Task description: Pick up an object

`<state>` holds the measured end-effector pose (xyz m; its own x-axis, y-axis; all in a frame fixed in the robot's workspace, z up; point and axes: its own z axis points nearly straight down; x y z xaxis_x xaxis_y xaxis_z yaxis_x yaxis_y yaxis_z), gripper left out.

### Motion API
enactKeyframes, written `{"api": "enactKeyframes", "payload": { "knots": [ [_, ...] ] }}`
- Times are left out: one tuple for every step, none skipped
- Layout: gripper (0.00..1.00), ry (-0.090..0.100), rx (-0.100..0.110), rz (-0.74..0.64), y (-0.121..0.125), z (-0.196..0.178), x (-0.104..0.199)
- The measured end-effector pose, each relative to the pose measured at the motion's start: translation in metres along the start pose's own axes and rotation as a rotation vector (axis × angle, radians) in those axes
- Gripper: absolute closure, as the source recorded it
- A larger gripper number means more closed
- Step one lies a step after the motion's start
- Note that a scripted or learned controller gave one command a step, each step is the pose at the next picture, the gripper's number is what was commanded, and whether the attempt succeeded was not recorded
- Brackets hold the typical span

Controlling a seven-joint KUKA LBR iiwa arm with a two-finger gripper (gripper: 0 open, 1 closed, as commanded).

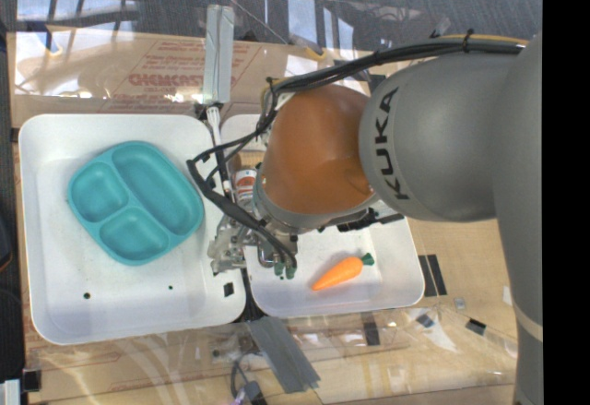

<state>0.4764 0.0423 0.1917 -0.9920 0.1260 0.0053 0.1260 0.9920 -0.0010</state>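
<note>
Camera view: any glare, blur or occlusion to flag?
Camera view: window glare streaks the clear sheet behind the bins; the left bin is bright and evenly lit with soft shadows; the teal plate and toy carrot look sharp; the arm blocks much of the right bin; the tool reads as dark clutter.

- My arm (406, 145) hangs over most of the right bin (406, 288), blocking it.
- Carrot (339, 272) has open floor around it.
- Left bin (55, 302): teal plate (135, 200) fills the middle, edges free.
</note>
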Motion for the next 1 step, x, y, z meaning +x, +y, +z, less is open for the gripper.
{"api": "enactKeyframes", "payload": {
  "knots": [
    [1.0, -0.007, -0.002, 0.315, -0.0255, -0.0124, -0.0044]
  ]
}}
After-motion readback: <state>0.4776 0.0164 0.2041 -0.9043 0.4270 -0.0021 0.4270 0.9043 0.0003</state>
